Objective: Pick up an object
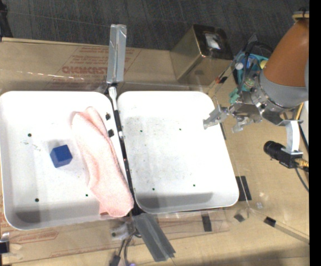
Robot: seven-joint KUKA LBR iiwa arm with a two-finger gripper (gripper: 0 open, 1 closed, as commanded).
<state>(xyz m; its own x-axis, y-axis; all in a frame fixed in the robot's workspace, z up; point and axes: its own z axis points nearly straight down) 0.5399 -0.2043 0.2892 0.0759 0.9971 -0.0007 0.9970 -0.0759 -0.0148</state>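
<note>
A blue cube point(61, 155) lies in the left bin point(16, 204), left of its middle. A pink cloth point(102, 159) stretches along that bin's right side, from the back down to the front corner, and leans on the divider between the bins. My gripper point(227, 121) hovers over the right rim of the right bin point(171, 198), far from both things. It is open, with nothing between its fingers point(212, 119).
A brown metal box point(200, 51) stands behind the right bin. A grey upright bar point(117, 54) rises at the back between the bins. Small black blocks point(243, 187) lie on the wooden bench to the right of the right bin.
</note>
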